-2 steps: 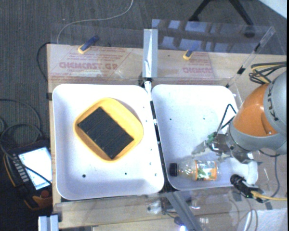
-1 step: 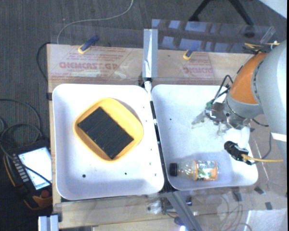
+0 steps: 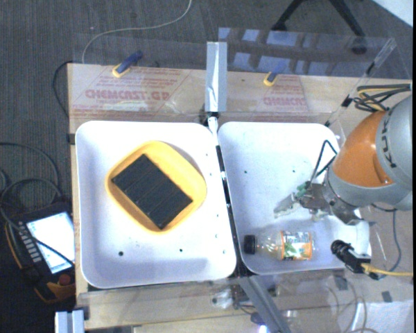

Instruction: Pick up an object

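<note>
While the gripper [image 3: 297, 198] hangs above the bottle [image 3: 281, 244] in the right bin [image 3: 263, 151], nothing is lifted; the fingers' state cannot be told.

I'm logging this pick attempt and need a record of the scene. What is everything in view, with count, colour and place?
white bins: two, white, side by side on the bench; left bin, right bin
yellow dish: one, yellow with a dark ribbed insert, in the left bin
plastic bottle: one, clear with black cap and orange-green label, lying in the right bin near its front edge
clamps: two, yellow and blue, on the back board
tablet: one, lit screen, on the floor at left
arm: one, grey with orange band, over the right bin
gripper: one, above the bottle
</note>
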{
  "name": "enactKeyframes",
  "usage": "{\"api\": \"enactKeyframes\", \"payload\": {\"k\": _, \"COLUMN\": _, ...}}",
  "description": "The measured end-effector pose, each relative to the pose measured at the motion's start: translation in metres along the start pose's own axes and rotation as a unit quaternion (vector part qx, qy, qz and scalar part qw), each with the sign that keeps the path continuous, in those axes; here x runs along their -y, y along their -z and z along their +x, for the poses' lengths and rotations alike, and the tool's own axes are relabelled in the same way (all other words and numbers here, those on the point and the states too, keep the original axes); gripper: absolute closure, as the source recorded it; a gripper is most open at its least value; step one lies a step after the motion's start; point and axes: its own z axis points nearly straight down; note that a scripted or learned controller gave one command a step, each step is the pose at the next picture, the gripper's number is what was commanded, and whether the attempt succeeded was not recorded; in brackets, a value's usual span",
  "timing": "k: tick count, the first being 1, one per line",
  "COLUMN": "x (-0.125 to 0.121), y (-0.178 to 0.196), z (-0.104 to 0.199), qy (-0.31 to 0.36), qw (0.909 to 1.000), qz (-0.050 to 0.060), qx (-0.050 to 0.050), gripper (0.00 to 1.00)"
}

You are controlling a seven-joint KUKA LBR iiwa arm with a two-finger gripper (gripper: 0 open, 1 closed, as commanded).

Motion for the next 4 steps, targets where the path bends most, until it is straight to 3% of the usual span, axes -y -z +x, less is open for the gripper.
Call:
{"api": "enactKeyframes", "payload": {"k": 1, "x": 0.014, "y": 0.001, "z": -0.008, "qy": 0.098, "qw": 0.9952, "qz": -0.004, "qx": 0.001, "gripper": 0.00}}
{"api": "enactKeyframes", "payload": {"k": 2, "x": -0.058, "y": -0.001, "z": -0.006, "qy": 0.056, "qw": 0.9984, "qz": 0.000, "qx": 0.001, "gripper": 0.00}}
{"api": "enactKeyframes", "payload": {"k": 3, "x": 0.000, "y": 0.078, "z": -0.018, "qy": 0.121, "qw": 0.9927, "qz": 0.008, "qx": -0.002, "gripper": 0.00}}
{"api": "enactKeyframes", "payload": {"k": 4, "x": 0.020, "y": 0.007, "z": -0.024, "qy": 0.201, "qw": 0.9795, "qz": 0.009, "qx": -0.004, "gripper": 0.00}}
